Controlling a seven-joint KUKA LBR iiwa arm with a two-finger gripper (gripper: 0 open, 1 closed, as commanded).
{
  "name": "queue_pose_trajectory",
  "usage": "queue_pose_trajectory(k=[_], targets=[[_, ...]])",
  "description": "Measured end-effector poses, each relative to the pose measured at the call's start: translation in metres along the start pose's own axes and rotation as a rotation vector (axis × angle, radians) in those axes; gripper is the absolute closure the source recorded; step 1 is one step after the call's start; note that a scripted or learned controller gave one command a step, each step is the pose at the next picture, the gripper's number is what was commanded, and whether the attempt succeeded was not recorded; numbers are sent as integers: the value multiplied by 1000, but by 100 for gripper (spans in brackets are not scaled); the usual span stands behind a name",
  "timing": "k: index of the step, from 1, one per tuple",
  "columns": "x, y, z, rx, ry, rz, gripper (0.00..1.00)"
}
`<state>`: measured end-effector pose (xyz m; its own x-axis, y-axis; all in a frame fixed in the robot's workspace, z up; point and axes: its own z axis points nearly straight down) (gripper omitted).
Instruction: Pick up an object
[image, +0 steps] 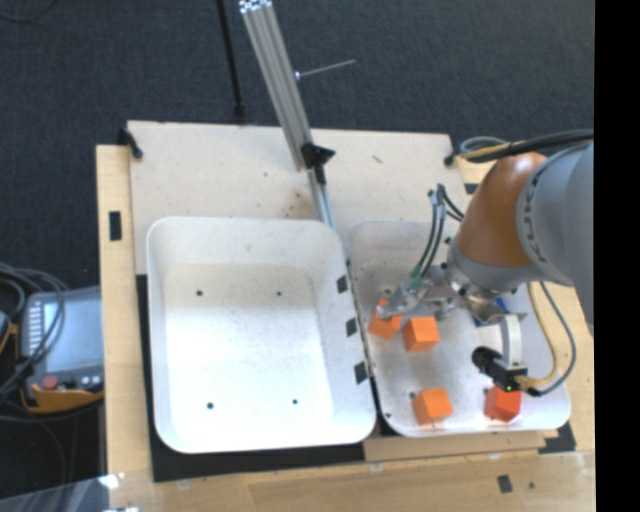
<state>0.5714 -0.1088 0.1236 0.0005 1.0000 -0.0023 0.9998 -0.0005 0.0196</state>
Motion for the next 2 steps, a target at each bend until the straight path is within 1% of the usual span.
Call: queue_pose_trajectory(k=[1, 2], targets=[[-1, 2, -11, -5, 1, 7, 100], [2, -1, -57, 14, 1, -3, 100]])
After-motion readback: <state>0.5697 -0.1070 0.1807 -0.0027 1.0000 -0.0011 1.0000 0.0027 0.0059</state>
